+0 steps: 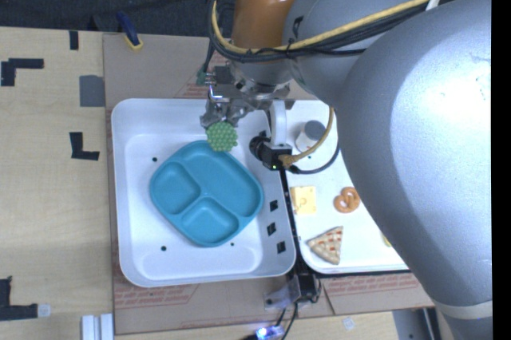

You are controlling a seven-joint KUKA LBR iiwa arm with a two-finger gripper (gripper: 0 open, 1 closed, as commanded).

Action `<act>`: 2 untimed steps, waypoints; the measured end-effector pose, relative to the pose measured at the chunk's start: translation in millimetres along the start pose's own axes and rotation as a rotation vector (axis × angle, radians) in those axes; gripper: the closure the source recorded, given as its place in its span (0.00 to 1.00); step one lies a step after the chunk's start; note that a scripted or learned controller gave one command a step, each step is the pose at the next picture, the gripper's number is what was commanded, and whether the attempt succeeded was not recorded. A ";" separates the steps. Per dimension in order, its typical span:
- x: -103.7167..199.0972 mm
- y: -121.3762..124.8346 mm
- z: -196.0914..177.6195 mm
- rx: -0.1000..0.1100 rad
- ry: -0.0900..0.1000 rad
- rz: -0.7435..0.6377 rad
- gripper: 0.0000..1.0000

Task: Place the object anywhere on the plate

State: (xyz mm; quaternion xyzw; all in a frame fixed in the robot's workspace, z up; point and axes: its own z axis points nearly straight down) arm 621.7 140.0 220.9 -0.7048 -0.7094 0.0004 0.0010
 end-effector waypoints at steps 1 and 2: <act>48.1 22.4 9.0 0.000 0.000 0.001 1.00; 45.1 22.2 8.2 0.000 -0.002 0.004 0.00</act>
